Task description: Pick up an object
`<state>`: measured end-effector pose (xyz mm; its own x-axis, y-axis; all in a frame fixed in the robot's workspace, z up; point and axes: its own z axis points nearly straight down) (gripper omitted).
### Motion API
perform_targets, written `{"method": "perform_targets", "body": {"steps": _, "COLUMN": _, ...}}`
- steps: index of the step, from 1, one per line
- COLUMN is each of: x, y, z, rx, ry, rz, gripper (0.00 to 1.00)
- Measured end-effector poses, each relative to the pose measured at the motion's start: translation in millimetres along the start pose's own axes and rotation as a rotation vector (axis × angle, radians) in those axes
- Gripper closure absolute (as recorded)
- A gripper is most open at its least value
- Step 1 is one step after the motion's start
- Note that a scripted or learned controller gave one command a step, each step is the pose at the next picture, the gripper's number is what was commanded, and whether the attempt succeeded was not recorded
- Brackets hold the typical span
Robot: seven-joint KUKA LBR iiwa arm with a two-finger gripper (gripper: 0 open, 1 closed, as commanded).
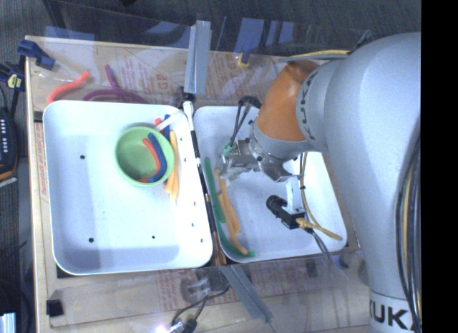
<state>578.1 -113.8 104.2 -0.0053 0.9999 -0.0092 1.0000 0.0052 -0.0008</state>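
Two shallow white bins are seen side by side on the table (107, 285), the left bin (79, 238) and the right bin (318, 242) meeting along a shared rim near the table's middle. The grey arm (358, 131), with its orange band (283, 106), is reached in from the right edge and bent down over the right bin. The pincer (227, 161) is seen low over the left half of that bin, near its far edge; whether it is apart or together cannot be told, since its tip is blurred against the white floor and partly masked by the wrist. Nothing can be made out between its tips. Just beside it, toward the near edge of the right bin, a long orange strip (229, 213) is laid along the bin's left wall, with a thin green strip (213, 195) running next to it, closer to the shared rim; the far ends of both lie close under the pincer, though contact cannot be judged. In the left bin, a green bowl (136, 154) is set near the far right corner, with a red curved piece (154, 152) inside it and some orange sticks (172, 170) leaning at its right side against the rim.
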Motion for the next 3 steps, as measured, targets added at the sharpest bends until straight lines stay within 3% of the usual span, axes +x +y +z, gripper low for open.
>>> {"method": "perform_targets", "body": {"steps": 1, "x": 0.3, "y": -0.4, "z": 0.6, "rx": 0.001, "ry": -0.001, "rz": -0.001, "gripper": 0.0}}
{"method": "perform_targets", "body": {"steps": 2, "x": 0.2, "y": -0.4, "z": -8.9, "rx": 0.004, "ry": -0.001, "rz": -0.004, "gripper": 1.0}}
{"method": "perform_targets", "body": {"steps": 3, "x": 0.2, "y": -0.4, "z": -8.9, "rx": 0.004, "ry": -0.002, "rz": -0.005, "gripper": 0.0}}
